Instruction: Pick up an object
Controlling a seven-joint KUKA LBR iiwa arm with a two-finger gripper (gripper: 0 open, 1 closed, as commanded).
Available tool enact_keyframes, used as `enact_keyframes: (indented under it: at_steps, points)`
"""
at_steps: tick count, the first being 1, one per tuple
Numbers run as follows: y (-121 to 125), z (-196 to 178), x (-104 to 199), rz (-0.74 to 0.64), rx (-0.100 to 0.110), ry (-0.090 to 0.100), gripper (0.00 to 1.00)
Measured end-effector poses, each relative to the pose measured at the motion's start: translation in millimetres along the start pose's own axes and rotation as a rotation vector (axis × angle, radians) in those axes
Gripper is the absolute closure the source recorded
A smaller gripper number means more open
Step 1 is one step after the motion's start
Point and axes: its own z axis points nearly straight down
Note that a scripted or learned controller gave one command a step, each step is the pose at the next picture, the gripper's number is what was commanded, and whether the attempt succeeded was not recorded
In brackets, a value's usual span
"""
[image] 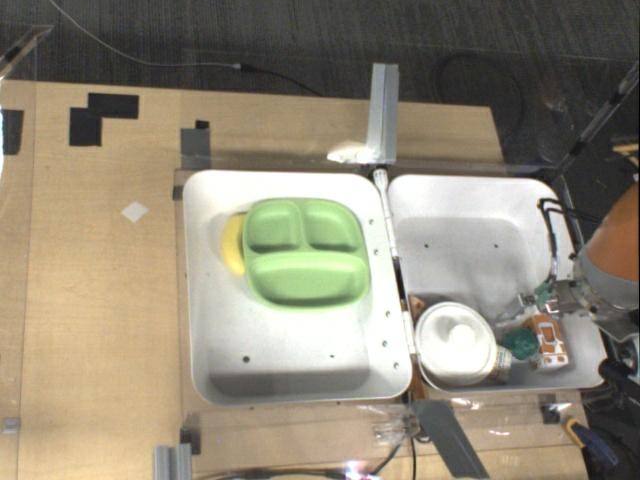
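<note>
Gripper [545, 303], whether spread or closed I cannot tell, hangs at the right bin's [470, 203] right wall; far to its left lies a green compartment plastic plate [304, 251]; nearer, lower left, a white round bowl [455, 341]; just below it, a small orange-and-white packet [548, 342].

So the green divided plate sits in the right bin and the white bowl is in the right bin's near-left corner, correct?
Not quite. The camera view shows the green divided plate in the left bin, lying over a yellow object. The white bowl is indeed in the right bin's near-left corner.
</note>
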Motion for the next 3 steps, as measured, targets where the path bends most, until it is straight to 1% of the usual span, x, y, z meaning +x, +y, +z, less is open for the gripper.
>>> enact_keyframes:
  at_steps: [1, 2, 3]
  points:
    - [21.3, -81.1, -2.5, -0.441, 0.0, 0.0, 0.0]
    - [59.6, -31.8, -6.0, -0.725, -0.001, 0.0, 0.0]
    - [46.6, 10.3, 4.5, -0.559, -0.003, -0.001, 0.0]
